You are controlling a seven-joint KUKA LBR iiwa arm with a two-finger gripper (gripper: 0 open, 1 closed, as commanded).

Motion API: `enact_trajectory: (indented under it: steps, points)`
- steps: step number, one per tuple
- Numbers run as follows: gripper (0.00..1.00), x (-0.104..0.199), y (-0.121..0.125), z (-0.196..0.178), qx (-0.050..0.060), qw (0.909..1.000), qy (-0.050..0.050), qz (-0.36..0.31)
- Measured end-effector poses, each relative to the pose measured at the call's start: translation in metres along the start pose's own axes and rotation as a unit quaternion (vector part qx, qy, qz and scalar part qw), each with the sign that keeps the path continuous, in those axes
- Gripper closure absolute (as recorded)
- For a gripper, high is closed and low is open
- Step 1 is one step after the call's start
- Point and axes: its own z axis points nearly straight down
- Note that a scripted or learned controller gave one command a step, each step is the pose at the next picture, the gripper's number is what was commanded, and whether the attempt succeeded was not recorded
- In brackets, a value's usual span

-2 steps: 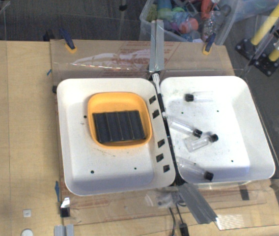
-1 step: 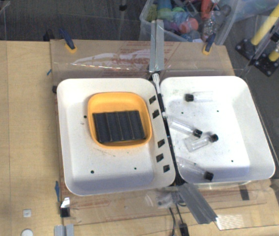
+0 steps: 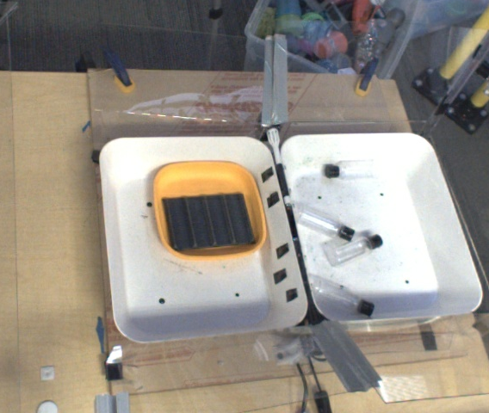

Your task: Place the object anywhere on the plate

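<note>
Already, the black ridged block (image 3: 208, 222) lay flat on the orange plate (image 3: 169, 183) in the left bin (image 3: 124, 274). 4 clear vials (image 3: 352, 248) lay scattered in the right bin (image 3: 425, 231). The claw's state could not be told.

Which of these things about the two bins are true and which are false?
1. The plate is orange. True.
2. The plate sits in the right bin. False: it sits in the left bin.
3. A dark ridged block lies on the plate. True.
4. The vials are in the left bin. False: the clear vials with black caps lie in the right bin.
5. The vials stand upright. False: they lie on their sides.
6. A clear tub of colourful things stands behind the bins. True.
</note>
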Motion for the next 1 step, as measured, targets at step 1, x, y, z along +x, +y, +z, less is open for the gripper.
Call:
enact_trajectory:
  steps: [1]
  points:
    - [1.0,0.0004,0.0017,0.0,0.001,0.999,0.0,-0.046]
